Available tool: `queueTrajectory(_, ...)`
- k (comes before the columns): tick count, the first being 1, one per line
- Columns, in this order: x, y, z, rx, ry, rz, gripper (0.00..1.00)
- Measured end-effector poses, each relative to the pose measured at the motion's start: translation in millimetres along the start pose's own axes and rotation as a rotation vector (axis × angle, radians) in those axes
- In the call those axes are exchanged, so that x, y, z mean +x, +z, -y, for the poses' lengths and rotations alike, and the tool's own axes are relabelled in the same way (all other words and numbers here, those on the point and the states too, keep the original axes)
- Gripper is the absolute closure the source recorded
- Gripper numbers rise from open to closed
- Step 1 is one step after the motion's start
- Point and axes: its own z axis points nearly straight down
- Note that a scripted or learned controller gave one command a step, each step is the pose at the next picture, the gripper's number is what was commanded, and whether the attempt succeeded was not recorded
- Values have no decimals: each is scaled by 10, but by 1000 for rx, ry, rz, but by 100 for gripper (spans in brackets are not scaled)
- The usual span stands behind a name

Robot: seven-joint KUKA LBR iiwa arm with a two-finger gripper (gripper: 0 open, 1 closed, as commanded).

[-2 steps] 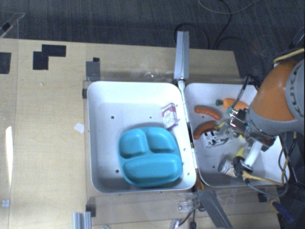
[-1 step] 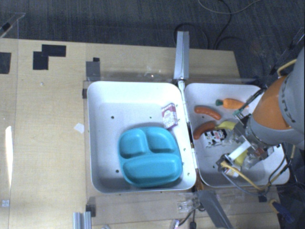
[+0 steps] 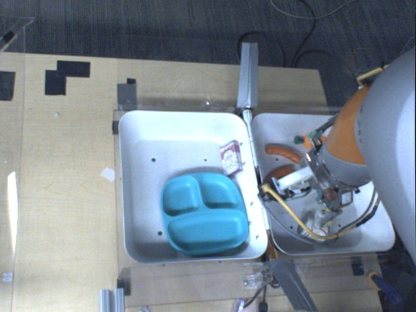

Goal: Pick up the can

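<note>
Dark carpet with a loose cable surrounds the wooden bench [image 3: 65, 174]. From the gripper [image 3: 323, 207] outward: it is lowered into the right bin [image 3: 383, 239], wrapped in a yellow hose, and whether it is open or closed cannot be told. Just beside it a reddish-brown rounded shape [image 3: 281, 172], judged possibly the can, is seen near an orange sausage-like item [image 3: 283, 151]. Well apart, a blue divided tray [image 3: 205, 212] and a small packet [image 3: 231, 158] are lying in the left bin [image 3: 140, 148].

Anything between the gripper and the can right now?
I cannot make out a can. The arm reaches down into the right bin, covering much of it. Near it lie an orange sausage-like item and a brown item. The left bin holds a blue tray and a small packet.
</note>
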Motion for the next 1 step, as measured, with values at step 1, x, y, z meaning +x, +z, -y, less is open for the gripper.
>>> queueTrajectory(1, 504, 3, -411, -1, 71, 1, 0)
